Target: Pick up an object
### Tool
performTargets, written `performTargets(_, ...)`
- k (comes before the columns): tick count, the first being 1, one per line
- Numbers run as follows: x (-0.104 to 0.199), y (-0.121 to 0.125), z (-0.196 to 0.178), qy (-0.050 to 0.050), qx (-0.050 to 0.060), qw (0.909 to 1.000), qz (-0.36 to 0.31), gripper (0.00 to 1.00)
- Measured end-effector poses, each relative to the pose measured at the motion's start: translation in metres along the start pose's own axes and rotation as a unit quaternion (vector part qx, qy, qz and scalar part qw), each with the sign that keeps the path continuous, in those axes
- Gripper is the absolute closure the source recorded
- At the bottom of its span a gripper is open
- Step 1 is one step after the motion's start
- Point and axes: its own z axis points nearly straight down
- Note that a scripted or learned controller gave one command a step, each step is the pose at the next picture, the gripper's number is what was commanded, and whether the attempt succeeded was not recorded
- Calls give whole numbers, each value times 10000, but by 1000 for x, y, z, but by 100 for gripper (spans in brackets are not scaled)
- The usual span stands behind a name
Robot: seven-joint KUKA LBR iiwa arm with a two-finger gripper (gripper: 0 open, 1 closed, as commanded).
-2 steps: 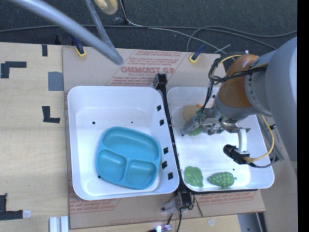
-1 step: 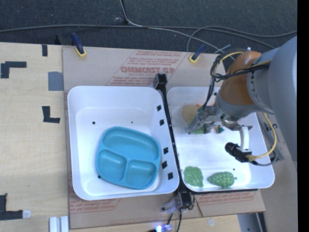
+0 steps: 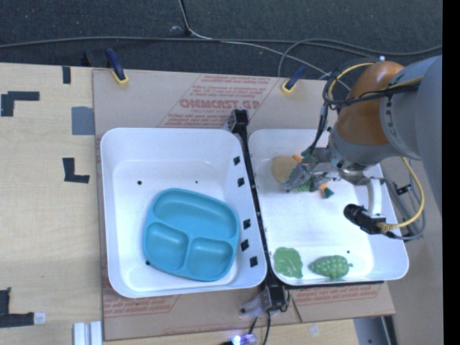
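Camera view: tan object (image 3: 282, 168) just beside fingers (image 3: 297, 182), seemingly ungripped.

fixed overhead cam, slanted, both bins (image 3: 115, 146)

Dark carpet (image 3: 86, 13) lies behind the wooden bench (image 3: 43, 214).

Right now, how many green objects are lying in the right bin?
2: a flat green piece and a bumpy green one, side by side along the near wall. The gripper may hide others farther back.
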Motion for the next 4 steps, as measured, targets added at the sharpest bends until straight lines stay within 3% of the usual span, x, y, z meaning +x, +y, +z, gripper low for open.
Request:
performTargets(1, 0, 3, -63, -5, -13, 10000, -1, 100)
performTargets(2, 0, 4, -80, 0, 8, 10000, 1, 100)
performTargets(4, 108, 7, -97, 7, 16, 10000, -29, 100)
